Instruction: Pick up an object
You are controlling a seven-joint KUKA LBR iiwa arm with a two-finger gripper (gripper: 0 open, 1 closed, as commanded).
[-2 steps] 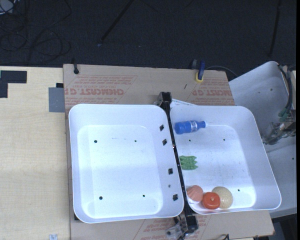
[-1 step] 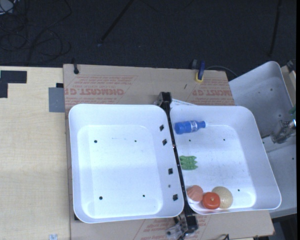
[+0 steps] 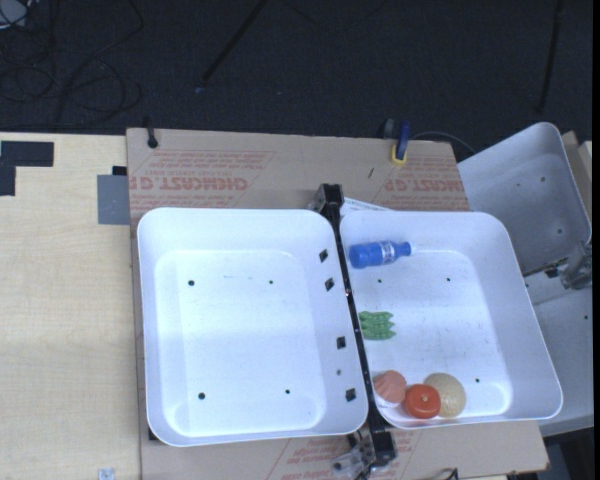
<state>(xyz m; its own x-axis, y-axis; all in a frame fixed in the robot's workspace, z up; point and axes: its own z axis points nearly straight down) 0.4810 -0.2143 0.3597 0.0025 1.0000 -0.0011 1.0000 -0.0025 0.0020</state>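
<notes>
**While all the pieces sit in the right-hand bin, none is lifted**

Because the task only asks for one object, any of five would do, and all lie in the right bin [image 3: 525, 298]. A blue bottle [image 3: 378, 254] lies on its side near the bin's upper left corner, close to the wall. A small green piece [image 3: 376, 325] rests at the left wall, mid-height. Three round things crowd the lower left corner: a pink one [image 3: 389, 384], a red one [image 3: 422, 401] and a pale one [image 3: 448, 392], touching or nearly so.

Whether the claw is spread or pressed together cannot be told.

By my judgement the bottle is the easiest pick, since it lies apart from the rest with bare floor to its right and below. The cluster is hemmed in by two walls and by its own neighbours. The green piece hugs the black joint [image 3: 345, 308] between the bins. The right half of that bin is bare, giving room to come down. The left bin [image 3: 230, 230] offers a wide bare floor.
</notes>
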